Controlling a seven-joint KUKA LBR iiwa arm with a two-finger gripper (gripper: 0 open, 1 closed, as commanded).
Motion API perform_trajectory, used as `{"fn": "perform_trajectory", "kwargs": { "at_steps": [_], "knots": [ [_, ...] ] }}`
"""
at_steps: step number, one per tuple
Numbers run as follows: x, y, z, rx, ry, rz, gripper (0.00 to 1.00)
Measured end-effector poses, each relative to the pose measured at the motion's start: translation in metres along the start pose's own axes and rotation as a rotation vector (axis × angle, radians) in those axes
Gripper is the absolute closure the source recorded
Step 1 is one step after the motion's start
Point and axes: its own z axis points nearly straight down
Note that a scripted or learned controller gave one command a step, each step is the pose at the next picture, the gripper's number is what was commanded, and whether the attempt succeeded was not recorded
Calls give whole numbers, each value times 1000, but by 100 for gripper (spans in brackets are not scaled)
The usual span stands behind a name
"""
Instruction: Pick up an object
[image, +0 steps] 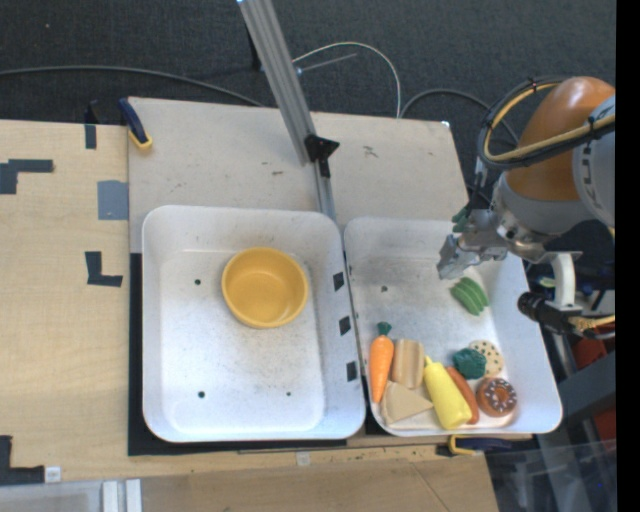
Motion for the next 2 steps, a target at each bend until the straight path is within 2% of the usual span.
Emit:
{"fn": "perform_trajectory", "kwargs": {
  "at_steps": [2],
  "knots": [
    [108,20,-22,0,0,0,100]
  ]
}}
